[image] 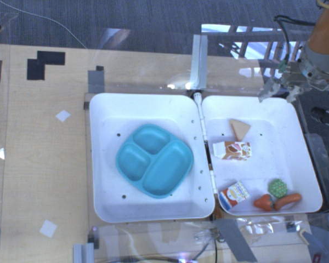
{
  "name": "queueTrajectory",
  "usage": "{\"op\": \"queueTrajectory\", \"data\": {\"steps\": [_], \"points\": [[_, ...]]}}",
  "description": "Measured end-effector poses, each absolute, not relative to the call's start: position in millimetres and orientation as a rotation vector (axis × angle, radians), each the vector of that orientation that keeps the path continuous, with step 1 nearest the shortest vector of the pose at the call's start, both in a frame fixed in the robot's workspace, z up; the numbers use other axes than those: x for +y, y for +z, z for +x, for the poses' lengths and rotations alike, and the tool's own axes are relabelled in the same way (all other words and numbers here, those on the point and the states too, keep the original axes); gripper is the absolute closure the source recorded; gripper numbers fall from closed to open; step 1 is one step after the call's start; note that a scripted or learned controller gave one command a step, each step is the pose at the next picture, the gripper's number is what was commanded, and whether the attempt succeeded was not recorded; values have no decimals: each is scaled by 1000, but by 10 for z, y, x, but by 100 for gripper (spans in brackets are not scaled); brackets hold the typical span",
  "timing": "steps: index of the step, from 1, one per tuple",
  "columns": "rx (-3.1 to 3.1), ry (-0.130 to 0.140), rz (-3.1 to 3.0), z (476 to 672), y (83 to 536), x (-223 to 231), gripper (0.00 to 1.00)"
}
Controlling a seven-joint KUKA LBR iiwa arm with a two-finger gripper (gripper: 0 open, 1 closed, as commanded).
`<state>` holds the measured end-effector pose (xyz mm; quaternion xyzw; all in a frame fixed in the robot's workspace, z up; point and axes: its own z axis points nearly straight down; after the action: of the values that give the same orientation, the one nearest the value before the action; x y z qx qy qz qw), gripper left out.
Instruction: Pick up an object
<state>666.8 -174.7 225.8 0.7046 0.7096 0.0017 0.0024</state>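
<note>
The right bin (pixel 296 119) holds several small items. A tan wedge (pixel 240 129) lies near its middle, with a white and brown carton (pixel 233 150) just below it. Along the front edge are a small orange and white carton (pixel 234 193), a green ball (pixel 277 188), a red piece (pixel 263 203) and an orange sausage (pixel 288 200). My gripper (pixel 276 94) hangs over the bin's far right corner, well above and behind the items. Its fingers are spread open with nothing between them.
The left bin (pixel 107 119) holds a blue divided plate (pixel 154 160). A metal post (pixel 199 59) stands behind the seam between the bins. Black cables (pixel 288 32) run beside the arm at the upper right.
</note>
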Motion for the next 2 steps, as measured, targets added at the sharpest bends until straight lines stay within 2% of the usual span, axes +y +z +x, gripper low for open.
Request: {"op": "queueTrajectory", "data": {"steps": [1,2], "points": [[2272,3,2165,6627,1499,-1379,0],[2491,5,1906,6645,1043,-1053,0]]}}
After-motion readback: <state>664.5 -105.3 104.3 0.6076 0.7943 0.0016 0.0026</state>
